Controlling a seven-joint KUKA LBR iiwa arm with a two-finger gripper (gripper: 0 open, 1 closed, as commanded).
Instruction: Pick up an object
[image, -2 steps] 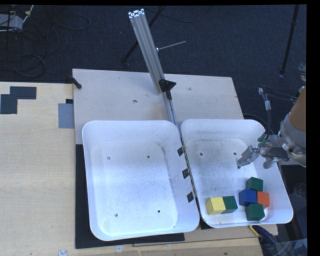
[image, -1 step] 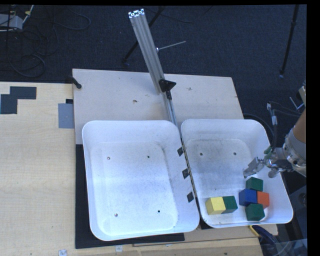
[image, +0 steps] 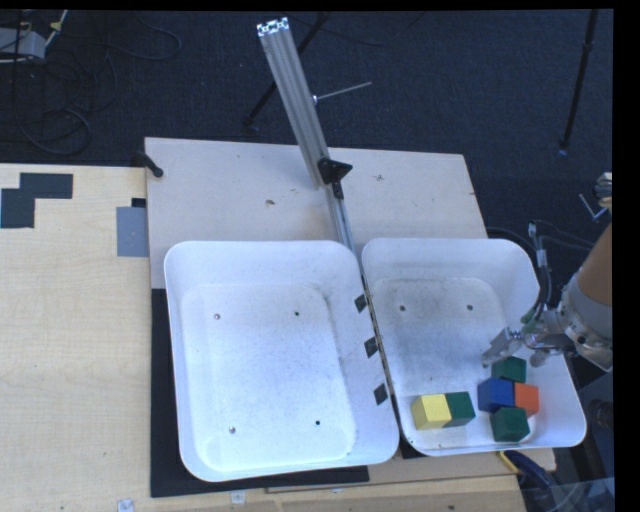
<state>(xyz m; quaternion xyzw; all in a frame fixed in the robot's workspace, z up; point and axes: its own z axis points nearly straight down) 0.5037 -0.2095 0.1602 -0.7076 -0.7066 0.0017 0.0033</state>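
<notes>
I see the gripper (image: 512, 345) low over the green block (image: 509, 369), fingers spread, gripping nothing. Blocks sit packed; I'd expect a finger to snag the blue block (image: 495, 393).

The hand (image: 512, 347) is a small metallic assembly of thin grey fingers, beneath what seems an orange-banded wrist.

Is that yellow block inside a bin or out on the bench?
Inside. The yellow block lies on the right bin's floor near its front wall, touching a green block.
</notes>
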